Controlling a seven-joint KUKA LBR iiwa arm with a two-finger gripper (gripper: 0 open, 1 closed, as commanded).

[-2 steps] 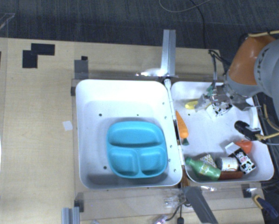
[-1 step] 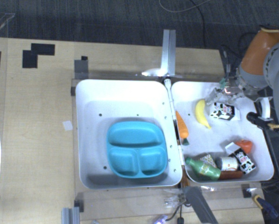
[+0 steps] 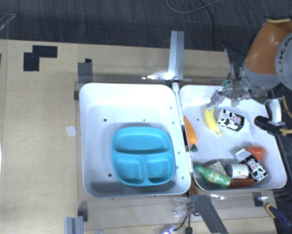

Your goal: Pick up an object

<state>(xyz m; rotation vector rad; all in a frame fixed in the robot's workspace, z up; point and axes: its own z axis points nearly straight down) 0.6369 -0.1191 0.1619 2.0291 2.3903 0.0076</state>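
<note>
My gripper (image 3: 225,98) hangs over the far part of the right bin (image 3: 199,97), just above and behind the yellow banana (image 3: 212,121) and the black-and-white patterned box (image 3: 231,120). Its two grey fingers (image 3: 216,99) stand apart and open, with nothing between them. An orange carrot (image 3: 190,133) lies along the bin's left wall. At the near edge lie a green bottle (image 3: 212,175), a red-and-white can (image 3: 239,171), a second cow-patterned item (image 3: 258,168) and an orange-red object (image 3: 256,152).
The left bin (image 3: 94,130) holds a blue divided tray (image 3: 143,155). A metal post (image 3: 177,55) stands behind the divider between the bins. The grey arm with its orange band (image 3: 265,43) comes in from the upper right, and a black cable part (image 3: 270,123) overhangs the right rim.
</note>
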